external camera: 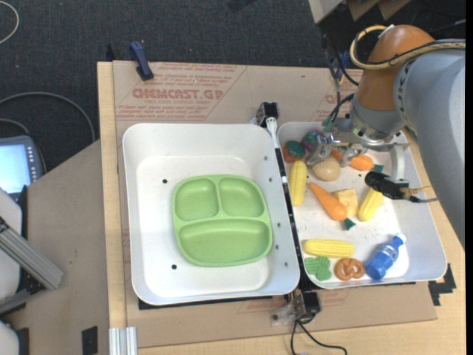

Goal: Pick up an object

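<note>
Toys crowd the right bin [432,254], and nearest me along its front edge sit a green leafy piece [319,267], a brown pretzel-like ring [349,269] and a blue bottle [384,257] lying tilted. Just behind them a corn cob [329,248] lies crosswise. At ten o'clock from that cob, an orange carrot [328,201] slants across the bin floor, with a pale yellow wedge [346,197] touching its right side and a second corn cob [370,204] beside that. A third corn cob [297,182] stands along the divider at nine o'clock from the carrot. The left bin [140,220] holds a green divided plate [220,220].

Farther back, a tan potato-like lump [326,170] rests directly below the gripper [329,145], which hangs low over the far end of the right bin beneath the arm's orange band [380,58]. Whether it is spread or closed I cannot tell, and nothing is visibly held. A small orange piece [361,163] lies at three o'clock from the potato-like lump.
</note>
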{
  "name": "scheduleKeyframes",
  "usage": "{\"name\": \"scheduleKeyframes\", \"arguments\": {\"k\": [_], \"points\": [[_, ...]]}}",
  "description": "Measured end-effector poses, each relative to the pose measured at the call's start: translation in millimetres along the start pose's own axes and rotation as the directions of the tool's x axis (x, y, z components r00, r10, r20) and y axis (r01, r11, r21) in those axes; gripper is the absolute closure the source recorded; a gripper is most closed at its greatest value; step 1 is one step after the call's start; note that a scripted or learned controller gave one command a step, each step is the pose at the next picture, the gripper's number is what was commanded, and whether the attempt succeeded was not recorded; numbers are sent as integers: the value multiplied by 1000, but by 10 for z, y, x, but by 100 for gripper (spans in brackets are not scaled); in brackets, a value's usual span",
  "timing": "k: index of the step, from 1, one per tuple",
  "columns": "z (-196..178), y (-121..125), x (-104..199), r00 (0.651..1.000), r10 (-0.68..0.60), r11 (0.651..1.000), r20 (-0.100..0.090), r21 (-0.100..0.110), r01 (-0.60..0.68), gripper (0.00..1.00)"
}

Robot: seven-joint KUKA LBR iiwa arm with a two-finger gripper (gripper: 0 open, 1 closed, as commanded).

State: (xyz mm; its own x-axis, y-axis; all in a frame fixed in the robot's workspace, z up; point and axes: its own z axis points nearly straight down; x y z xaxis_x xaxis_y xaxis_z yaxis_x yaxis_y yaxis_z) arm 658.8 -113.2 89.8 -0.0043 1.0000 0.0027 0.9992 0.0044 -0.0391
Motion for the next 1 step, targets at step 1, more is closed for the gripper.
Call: {"name": "scheduleKeyframes", "arguments": {"k": [1], "points": [[-998,-376,496,1000,0,999,0,-43,0,100]]}}
